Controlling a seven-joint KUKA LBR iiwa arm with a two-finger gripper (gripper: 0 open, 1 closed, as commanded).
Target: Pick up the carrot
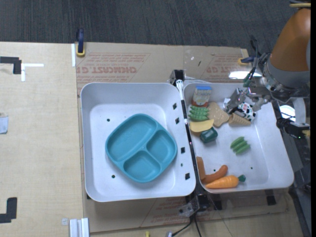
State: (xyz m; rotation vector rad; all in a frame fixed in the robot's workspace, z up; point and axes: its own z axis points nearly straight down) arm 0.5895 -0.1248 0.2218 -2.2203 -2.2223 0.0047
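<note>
1. The orange plastic carrot with a green tip [223, 182] is lying at the near edge of the right shallow white bin [269, 169], just beside a reddish-orange plastic sausage [216, 174].
2. The end effector [240, 100] is hovering over the far part of that bin, near a black-and-white toy cow [247, 111], well apart from the carrot; its grip state cannot be told.
3. A teal three-compartment plastic plate [141, 147] is sitting in the left shallow white bin [94, 167].

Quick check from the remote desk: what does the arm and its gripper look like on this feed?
The arm has a rounded orange band above a grey wrist section. Thin cables, one greenish, run down beside the wrist. The gripper is a small cluster of metal-grey and dark parts at the arm's tip.
</note>
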